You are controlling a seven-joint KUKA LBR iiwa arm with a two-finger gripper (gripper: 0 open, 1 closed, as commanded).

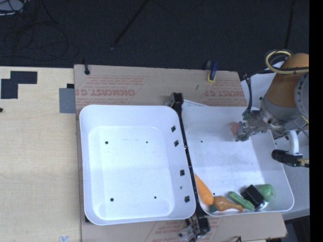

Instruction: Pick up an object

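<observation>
**Gripper low over the right bin, objects bunched in the near corner**

The gripper (244,133) sits low in the right bin (227,155), near its far right side, with the grey arm (282,102) reaching in from the right. A small reddish patch (234,128) shows just beside the gripper; it may be a small object, but the view is too blurred to tell, and whether the gripper is released or clenched cannot be told either. The other objects lie well apart from it, along the bin's near edge: an orange carrot-like piece (203,188), a tan lump (222,202), a green elongated item (241,200), a black block (253,195) and a light green object (265,190). The left bin (131,163) lies alongside on the tabletop (35,160)
</observation>
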